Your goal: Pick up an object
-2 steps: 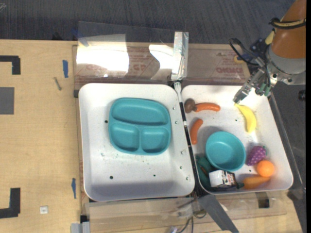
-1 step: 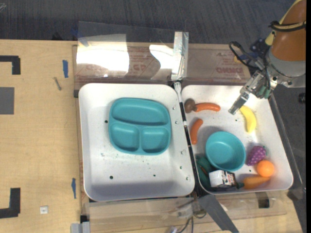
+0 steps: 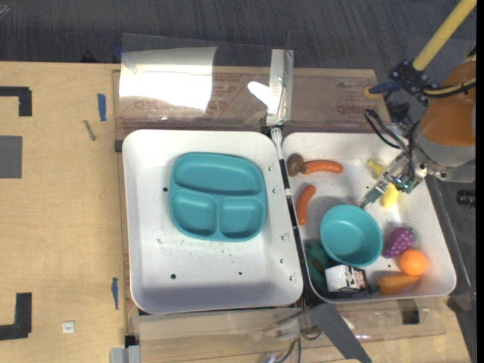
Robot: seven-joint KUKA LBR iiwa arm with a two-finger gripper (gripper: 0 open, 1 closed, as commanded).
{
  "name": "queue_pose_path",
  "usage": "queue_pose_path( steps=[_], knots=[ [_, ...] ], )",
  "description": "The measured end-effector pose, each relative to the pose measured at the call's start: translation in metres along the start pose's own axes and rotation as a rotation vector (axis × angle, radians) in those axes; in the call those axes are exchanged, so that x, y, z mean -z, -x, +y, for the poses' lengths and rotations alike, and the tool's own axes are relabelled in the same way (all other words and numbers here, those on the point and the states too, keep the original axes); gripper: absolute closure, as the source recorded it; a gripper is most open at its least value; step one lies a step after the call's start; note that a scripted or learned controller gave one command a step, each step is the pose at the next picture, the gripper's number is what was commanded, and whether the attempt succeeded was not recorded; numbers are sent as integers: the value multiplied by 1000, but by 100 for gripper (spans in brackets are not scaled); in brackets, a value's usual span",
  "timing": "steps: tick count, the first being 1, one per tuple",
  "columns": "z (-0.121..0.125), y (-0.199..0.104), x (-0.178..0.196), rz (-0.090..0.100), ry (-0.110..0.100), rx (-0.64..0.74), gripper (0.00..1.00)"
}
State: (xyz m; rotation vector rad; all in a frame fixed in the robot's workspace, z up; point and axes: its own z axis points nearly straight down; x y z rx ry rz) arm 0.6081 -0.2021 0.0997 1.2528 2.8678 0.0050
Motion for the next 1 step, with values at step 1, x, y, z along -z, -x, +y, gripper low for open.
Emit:
queue_pose_path(
  steps=[1],
  knots=[
    [14,-9,-12,5,-4,-49,0]
  ],
)
